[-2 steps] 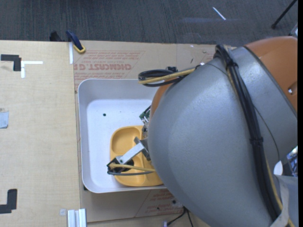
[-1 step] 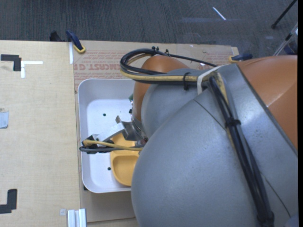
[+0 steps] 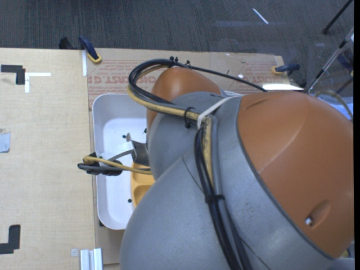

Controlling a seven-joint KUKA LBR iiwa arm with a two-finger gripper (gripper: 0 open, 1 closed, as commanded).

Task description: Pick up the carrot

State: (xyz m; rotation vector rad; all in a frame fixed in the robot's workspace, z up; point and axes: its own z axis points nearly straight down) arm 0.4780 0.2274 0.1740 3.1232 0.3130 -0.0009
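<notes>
Inside white bin, gripper seen lowered, mostly masked by grey arm with orange band; gripper state cannot be told. Orange-yellow shape, possibly carrot, glimpsed on bin floor just beside arm, identity uncertain. Black and yellow cables looped over bin's left rim. Bin set on desk.

Grey arm with an orange band, white bin, pale wood-grain bench, dark carpet.
</notes>
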